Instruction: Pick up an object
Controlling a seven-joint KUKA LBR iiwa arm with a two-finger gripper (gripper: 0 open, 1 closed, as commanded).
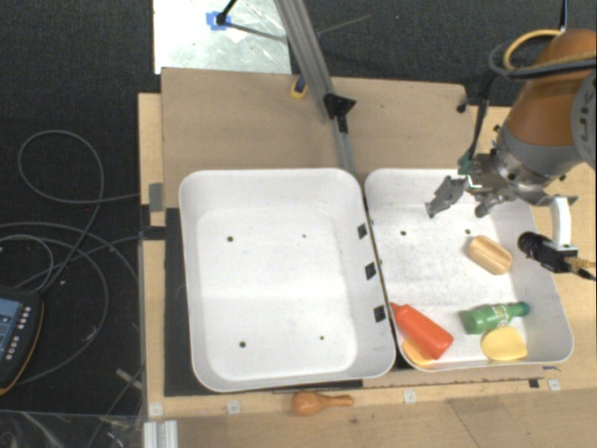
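Bins: two white bins, the left bin (270, 278) and the right bin (438, 250), side by side on the bench (233, 119).
Things in the right bin: four, namely one tan block (490, 255), one green bottle (492, 316), one yellow piece (505, 345), one orange-red piece (423, 332).
Things on the bench's near edge: one, a tan pear-shaped thing (320, 401).
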